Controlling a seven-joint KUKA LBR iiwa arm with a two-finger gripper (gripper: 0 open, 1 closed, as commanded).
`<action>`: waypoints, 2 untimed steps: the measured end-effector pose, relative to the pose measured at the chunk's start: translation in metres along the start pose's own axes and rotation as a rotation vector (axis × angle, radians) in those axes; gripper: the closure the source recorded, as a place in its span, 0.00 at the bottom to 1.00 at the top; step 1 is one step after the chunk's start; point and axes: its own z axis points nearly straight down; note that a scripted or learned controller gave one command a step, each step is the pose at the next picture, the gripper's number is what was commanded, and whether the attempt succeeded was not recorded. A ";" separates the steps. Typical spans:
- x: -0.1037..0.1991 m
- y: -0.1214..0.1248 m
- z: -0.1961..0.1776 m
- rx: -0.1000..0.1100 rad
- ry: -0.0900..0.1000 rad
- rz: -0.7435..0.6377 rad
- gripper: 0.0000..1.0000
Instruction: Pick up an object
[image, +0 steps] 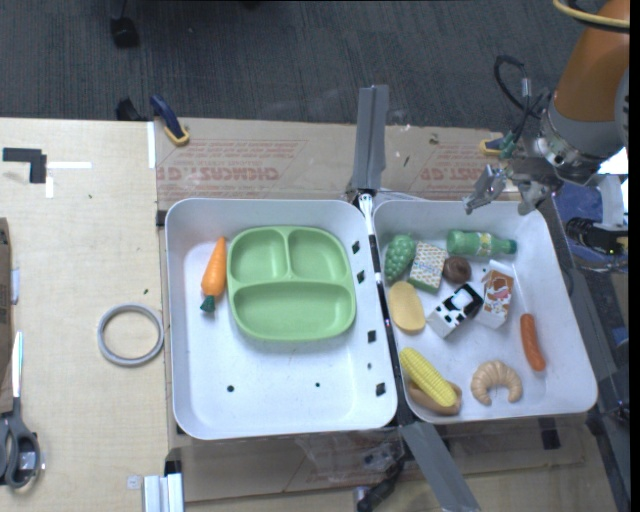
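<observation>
Right now the gripper (508, 186) hangs over the far rim of the right bin (572, 340), its fingers spread apart and holding nothing. No pick is made yet. Candidates all lie in that bin: a green bottle (480, 243) lying on its side nearest the fingers, a green bumpy vegetable (400, 257) to its left, a speckled block (428, 267), a small brown piece (457, 269), a black-and-white carton (455, 307), a red-and-white carton (497, 297), a sausage (532, 342) by the right wall, a croissant (497, 381) and a corn cob (427, 373) near the front, and a pale yellow oval (407, 306) by the left wall.

To do this step well, I would judge the bottle the easiest target: it sits just near of the gripper, so a short move inward and a drop would reach it. The fingers should straddle its narrow width, across the long axis, not along it. The sausage and croissant also lie apart from neighbours and would leave room for both fingers.

Edges matter here. The bottle is near the far wall, so the far finger needs space between bottle and rim. The middle cluster is crowded, items touching or just beside each other. The left bin (200, 380) holds a green tray (292, 312) and a carrot (213, 272), well apart from the arm
</observation>
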 end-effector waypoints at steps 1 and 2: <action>0.038 0.006 0.116 -0.021 -0.005 -0.038 0.00; 0.036 0.000 0.106 -0.002 0.000 0.014 0.00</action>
